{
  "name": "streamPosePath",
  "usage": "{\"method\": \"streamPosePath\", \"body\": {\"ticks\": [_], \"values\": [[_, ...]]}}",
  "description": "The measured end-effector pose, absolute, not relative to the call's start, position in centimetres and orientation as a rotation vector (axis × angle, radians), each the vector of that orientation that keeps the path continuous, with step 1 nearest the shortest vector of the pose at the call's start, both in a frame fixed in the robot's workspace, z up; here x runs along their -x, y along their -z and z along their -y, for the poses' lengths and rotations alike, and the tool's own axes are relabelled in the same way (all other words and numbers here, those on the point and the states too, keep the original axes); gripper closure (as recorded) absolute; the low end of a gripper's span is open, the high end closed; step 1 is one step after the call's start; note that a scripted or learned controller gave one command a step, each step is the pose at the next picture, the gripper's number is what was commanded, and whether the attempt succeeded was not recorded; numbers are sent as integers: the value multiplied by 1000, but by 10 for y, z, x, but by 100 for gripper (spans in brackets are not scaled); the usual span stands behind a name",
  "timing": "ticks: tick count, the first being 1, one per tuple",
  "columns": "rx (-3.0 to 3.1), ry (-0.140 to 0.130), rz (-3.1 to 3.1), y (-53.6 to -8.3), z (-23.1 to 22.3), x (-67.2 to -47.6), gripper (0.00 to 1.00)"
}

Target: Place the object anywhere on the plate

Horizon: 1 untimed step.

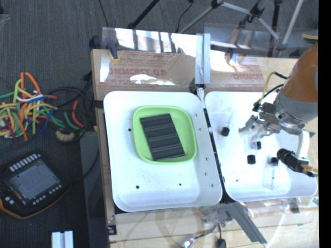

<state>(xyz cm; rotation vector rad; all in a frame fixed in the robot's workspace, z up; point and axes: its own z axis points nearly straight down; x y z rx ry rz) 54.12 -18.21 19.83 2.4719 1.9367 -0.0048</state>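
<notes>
Two shallow white bins sit side by side on the bench. Well to the left of them, on the dark floor, lies a tangle of coloured cables [28, 107], and below it a handheld control pendant [31, 184] with a grey screen; nothing on it can be read. Behind the bins stands a clear panel [150, 66] carrying reddish lettering, seen mirrored and too blurred to make out.

The left bin [155, 190] holds a green plate [138, 138], roughly square with rounded corners. On the plate lies the object [162, 136], a dark grey ribbed slab. It rests flat within the plate's rim, its long axis running from the far side toward the near side, tilted a little so that the near end leans rightward. Its ridges cross the short way.

The right bin [235, 182] has a few small dark specks on its floor. Over it hangs the gripper [254, 146], below the grey wrist and the orange band [305, 79] of the arm. Whether the pincer is spread or closed I cannot tell, as its tips are lost among the dark fittings. No part of the slab is near it; the two are well apart.
</notes>
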Motion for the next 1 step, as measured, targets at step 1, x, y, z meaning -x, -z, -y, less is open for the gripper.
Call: {"method": "streamPosePath", "body": {"ticks": [1], "values": [[-2472, 5, -1936, -198, 182, -541, 0]]}}
